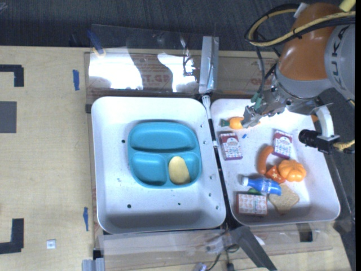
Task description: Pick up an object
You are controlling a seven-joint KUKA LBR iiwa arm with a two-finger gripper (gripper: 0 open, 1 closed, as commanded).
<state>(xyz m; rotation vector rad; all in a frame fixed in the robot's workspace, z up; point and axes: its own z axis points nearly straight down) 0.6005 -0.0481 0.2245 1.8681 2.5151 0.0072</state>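
The gripper hangs over the right bin, jaws just above a small orange piece; whether they grip it cannot be told. Right of the tray, which holds one yellow egg, lie three cartons, one bottle, one pumpkin.

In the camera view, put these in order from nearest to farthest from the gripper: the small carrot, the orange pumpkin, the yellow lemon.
From the gripper, at the right bin's far edge:
1. Small carrot, just left of the fingertips.
2. Orange pumpkin, middle of the right bin.
3. Yellow lemon, on the blue tray in the left bin.
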